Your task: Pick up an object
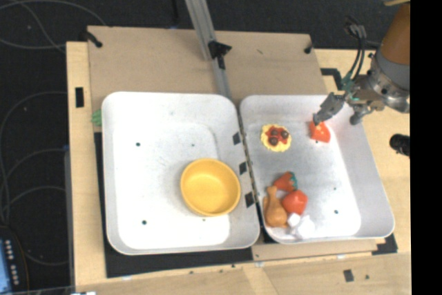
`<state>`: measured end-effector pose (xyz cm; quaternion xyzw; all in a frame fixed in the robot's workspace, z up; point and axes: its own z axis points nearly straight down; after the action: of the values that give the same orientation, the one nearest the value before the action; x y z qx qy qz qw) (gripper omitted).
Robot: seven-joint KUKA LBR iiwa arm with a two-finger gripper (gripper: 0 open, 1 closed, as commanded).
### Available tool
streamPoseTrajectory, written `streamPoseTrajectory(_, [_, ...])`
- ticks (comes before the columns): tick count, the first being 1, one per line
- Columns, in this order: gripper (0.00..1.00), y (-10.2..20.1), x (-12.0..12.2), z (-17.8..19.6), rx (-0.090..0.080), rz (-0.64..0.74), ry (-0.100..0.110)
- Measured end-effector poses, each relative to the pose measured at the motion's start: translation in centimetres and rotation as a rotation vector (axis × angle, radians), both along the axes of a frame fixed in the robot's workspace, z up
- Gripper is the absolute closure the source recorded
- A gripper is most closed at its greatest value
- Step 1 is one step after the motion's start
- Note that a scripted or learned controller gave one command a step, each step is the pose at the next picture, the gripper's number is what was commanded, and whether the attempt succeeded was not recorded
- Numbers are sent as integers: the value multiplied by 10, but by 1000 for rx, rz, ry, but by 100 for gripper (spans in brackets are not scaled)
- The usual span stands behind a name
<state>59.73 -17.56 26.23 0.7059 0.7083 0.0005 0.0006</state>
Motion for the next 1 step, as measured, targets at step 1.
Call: streamPoseTrajectory(1, [0,0,0,0,0,0,0])
